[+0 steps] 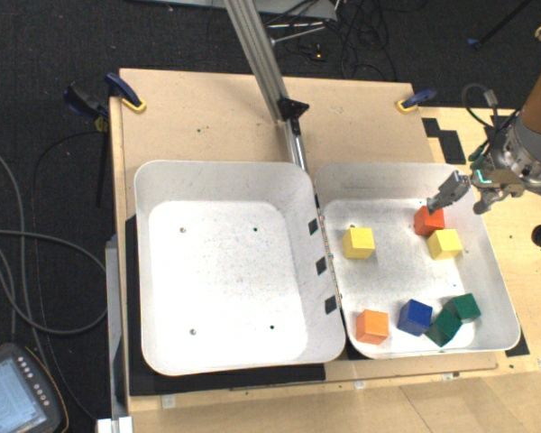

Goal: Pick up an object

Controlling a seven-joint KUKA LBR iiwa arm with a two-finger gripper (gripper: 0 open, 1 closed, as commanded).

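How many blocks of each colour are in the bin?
Yellow blocks: 2
Green blocks: 2
Red block: 1
Orange block: 1
Blue block: 1
Total: 7, all in the right bin.

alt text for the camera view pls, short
The end effector hangs open over the right bin, just above a red block. Two yellow blocks, plus orange, blue and two green ones, also lie there, beside the left bin.
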